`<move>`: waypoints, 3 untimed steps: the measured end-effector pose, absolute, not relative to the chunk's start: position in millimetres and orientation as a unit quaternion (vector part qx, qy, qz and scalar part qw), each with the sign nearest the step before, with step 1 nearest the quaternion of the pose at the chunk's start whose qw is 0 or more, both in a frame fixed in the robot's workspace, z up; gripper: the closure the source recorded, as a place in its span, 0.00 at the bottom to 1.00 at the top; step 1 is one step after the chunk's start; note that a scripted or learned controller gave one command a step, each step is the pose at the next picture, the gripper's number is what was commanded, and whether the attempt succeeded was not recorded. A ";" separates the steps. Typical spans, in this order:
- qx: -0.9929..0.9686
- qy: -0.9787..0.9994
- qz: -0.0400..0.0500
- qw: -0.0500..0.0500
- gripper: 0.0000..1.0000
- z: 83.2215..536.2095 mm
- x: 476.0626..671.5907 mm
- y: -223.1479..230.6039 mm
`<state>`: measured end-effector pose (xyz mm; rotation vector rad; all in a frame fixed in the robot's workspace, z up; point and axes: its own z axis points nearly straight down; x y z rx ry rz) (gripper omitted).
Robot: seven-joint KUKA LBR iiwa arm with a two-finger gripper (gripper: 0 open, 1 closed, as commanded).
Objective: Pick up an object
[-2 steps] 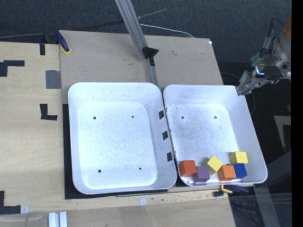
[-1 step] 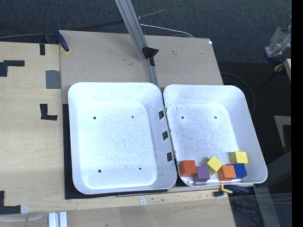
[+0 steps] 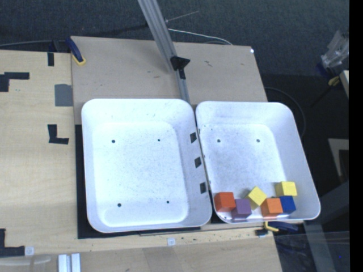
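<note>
The gripper [image 3: 336, 54] is a pale blur at the right edge, above the dark floor and well apart from both bins, and I cannot tell whether it is spread or pressed together. The right bin [image 3: 295, 130] holds six small blocks bunched along its near wall: an orange block [image 3: 225, 200], a purple block [image 3: 243, 207] just beside it, a tilted yellow block [image 3: 257, 195], a second orange block [image 3: 271, 206] touching a blue block [image 3: 288, 204], and a second yellow block [image 3: 287, 187] just behind the blue one. The left bin [image 3: 89, 152] sits alongside, its rim meeting the right bin's.
</note>
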<state>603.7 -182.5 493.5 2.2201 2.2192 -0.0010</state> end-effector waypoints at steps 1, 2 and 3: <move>0.707 0.707 0.001 0.003 1.00 545.7 611.4 -201.9; 0.707 0.707 -0.001 0.001 0.00 542.6 611.2 -201.1; 0.707 0.707 -0.001 0.001 0.00 542.6 611.2 -201.1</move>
